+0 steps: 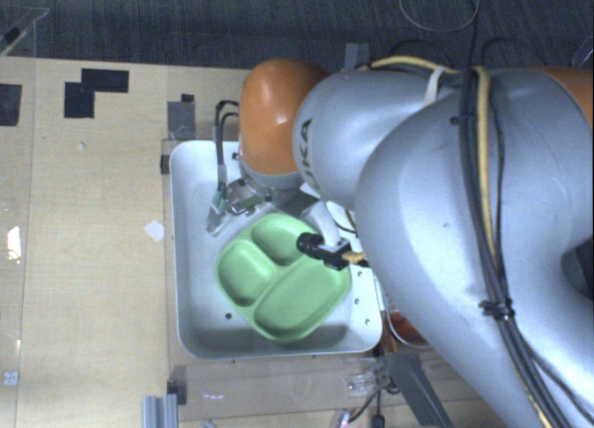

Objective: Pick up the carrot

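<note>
Over the left bin (186, 259) the gripper (221, 213) hangs low near the back-left corner, just off the edge of a green divided plate (278, 278) that takes up most of that bin. Whether it's open or closed, honestly can't tell, the tip is a small metallic blur and nothing orange is visible at it, so no sign of it holding anything

The carrot is the awkward bit. Nothing carrot-like sits in the open part of the left bin. The one candidate is an orange-brown sliver (406, 328) peeking out under the arm (445, 213) toward the lower right, where the second bin should be. It might be the carrot, or something else entirely, too little of it shows

So what could go wrong from here, as a guess:
- if that sliver really is the carrot, the gripper is well apart from it and over the wrong bin, so closing where it is gets air or the plate rim
- going lower here could nudge or tip the plate, since the gripper is right beside its edge
- the arm's bulk blocks most of the right side, so a grasp over there would be hard to check from this camera

The desk (83, 259) to the left looks bare apart from a few marks
</note>
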Robot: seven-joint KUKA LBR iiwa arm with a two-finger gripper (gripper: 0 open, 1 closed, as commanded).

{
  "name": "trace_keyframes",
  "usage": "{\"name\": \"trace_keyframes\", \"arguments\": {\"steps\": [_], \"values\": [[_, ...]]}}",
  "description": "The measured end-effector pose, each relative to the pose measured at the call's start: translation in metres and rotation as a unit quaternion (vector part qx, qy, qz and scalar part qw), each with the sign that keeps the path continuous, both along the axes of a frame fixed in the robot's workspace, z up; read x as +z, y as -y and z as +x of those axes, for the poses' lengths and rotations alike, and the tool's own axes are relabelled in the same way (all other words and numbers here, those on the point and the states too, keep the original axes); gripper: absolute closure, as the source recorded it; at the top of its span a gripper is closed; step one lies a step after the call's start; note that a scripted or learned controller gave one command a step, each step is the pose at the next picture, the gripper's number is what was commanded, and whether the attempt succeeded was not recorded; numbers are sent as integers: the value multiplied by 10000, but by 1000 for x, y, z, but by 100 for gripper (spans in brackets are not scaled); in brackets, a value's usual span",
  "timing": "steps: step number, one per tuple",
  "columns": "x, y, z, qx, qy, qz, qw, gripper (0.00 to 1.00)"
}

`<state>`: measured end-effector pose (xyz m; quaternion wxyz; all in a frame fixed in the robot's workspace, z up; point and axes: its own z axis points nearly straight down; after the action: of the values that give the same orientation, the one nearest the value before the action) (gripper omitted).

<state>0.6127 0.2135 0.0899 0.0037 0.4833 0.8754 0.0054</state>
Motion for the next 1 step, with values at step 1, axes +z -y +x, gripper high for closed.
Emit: {"name": "trace_keyframes", "arguments": {"steps": [1], "values": [[238,9,33,-8,-15,-14,10000,0]]}}
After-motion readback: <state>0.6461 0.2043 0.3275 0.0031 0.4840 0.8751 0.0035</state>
